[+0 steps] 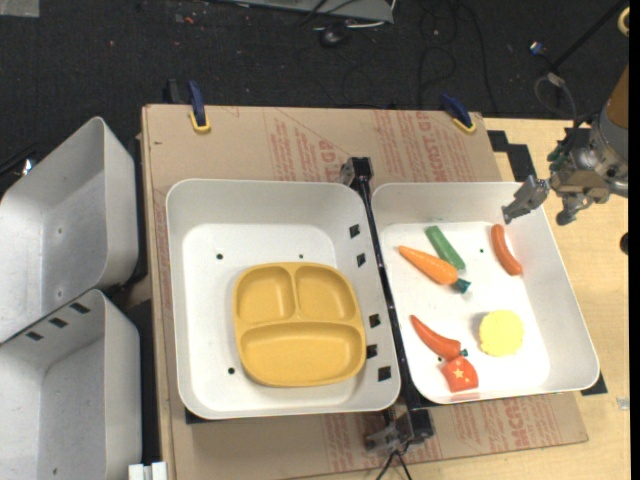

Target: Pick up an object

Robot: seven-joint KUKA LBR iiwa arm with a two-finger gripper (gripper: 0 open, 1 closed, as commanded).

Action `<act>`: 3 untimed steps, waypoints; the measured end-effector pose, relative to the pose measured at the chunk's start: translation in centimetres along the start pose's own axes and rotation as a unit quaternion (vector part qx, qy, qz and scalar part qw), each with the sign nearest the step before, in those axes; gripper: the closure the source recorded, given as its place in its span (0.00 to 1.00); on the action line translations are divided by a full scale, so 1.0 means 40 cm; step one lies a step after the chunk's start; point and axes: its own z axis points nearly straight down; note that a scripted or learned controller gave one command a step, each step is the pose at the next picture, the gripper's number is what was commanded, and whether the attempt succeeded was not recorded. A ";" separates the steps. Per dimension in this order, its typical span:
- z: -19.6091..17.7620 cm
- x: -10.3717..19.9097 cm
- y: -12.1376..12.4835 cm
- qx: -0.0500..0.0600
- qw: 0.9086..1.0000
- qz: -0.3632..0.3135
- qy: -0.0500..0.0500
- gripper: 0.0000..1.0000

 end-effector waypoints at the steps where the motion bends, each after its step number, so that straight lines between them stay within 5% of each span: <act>1: -0.018 0.002 0.006 -0.006 1.000 -0.002 -0.001 0.00; 3: 0.256 0.020 0.012 -0.004 1.000 -0.002 -0.001 0.00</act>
